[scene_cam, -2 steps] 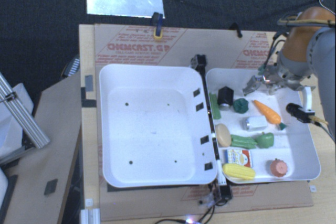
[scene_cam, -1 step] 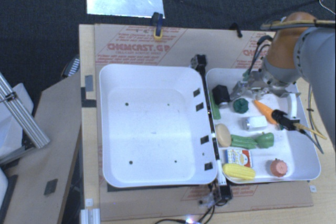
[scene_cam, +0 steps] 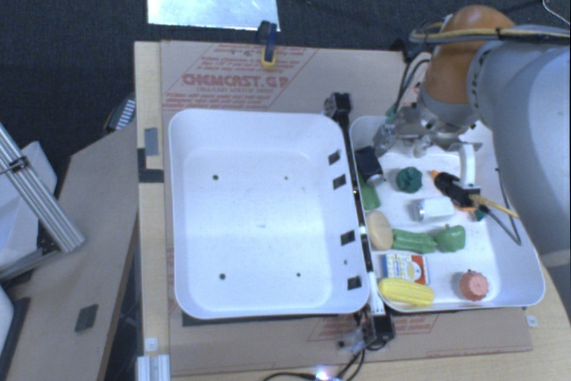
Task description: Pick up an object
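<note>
The two-finger gripper hangs low over the right white bin near a dark green round toy; its grasp state I cannot tell (nothing visibly lifted), so picking remains.

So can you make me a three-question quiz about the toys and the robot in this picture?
1. Where are the toys?
A. left bin
B. right bin
C. floor

2. What colour is the corn?
A. yellow
B. blue
C. white

3. Where is the tool?
A. over the left bin
B. off the bench
C. over the right bin's far end

Answers:
1 B: the toys lie in the right bin.
2 A: the corn at the near edge is yellow.
3 C: the tool hangs over that bin's far end, beyond the green lump.
</note>
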Controlling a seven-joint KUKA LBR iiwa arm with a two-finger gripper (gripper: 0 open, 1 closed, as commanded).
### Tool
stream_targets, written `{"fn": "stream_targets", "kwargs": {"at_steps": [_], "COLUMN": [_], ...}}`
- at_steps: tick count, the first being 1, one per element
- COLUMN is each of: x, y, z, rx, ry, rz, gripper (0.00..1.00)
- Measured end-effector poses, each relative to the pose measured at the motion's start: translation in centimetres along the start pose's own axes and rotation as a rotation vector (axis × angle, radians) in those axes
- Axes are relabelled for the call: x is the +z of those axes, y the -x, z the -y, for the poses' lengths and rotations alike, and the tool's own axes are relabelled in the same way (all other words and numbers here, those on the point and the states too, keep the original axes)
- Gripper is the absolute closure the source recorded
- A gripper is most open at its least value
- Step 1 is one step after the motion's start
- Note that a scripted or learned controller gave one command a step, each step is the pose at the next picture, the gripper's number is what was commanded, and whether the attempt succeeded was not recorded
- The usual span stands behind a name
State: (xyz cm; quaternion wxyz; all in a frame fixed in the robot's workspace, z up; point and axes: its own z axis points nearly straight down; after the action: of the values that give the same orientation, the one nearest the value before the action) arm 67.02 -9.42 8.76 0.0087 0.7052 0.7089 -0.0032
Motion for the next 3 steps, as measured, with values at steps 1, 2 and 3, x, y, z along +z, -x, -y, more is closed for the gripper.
{"fn": "stream_targets", "kwargs": {"at_steps": [1, 2, 3], "x": [0.4, -0.8, -9.8], "y": [7.5, 7.0, 5.7], "z": [4.1, 3.7, -0.3], "rx": [0.011, 0.003, -0.002], "ry": [-0.008, -0.001, 0.007], "rz": [-0.015, -0.015, -0.014], "gripper": [0.00, 1.00, 1.00]}}
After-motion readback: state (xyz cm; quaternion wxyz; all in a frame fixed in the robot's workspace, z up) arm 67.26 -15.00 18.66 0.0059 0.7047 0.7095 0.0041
